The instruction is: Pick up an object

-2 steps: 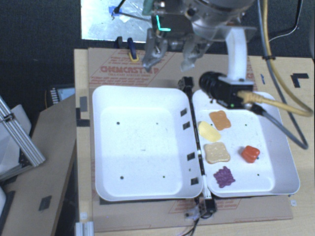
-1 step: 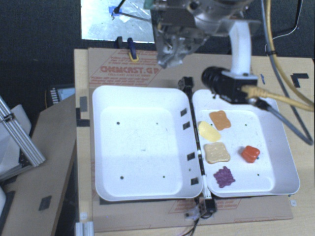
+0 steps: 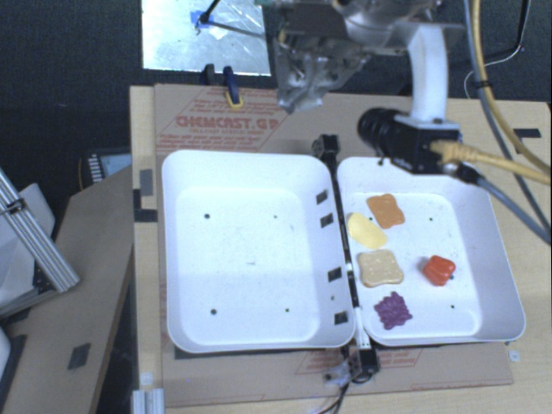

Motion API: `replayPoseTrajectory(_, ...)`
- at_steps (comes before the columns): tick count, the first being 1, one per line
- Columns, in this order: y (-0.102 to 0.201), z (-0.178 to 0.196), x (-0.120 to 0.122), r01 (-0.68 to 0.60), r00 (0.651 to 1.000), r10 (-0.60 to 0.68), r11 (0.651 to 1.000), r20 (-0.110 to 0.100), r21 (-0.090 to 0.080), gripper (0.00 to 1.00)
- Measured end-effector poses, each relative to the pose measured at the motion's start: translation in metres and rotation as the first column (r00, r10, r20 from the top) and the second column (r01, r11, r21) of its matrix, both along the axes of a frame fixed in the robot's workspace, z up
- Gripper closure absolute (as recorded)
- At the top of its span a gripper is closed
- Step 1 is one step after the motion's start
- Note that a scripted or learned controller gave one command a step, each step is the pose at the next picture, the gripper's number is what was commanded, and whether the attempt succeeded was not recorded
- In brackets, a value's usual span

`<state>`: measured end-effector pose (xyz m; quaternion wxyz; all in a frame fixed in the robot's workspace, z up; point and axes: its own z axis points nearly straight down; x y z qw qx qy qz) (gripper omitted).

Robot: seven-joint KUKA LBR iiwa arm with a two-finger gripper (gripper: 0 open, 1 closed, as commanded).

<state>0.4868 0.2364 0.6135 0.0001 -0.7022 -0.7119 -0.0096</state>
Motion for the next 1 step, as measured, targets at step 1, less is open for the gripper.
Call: replayPoseTrajectory(1, 0.0001, 0.0113, 0.0, -0.002, 1.0, 0.002, 1.0, 0.002, 0.001, 1.0)
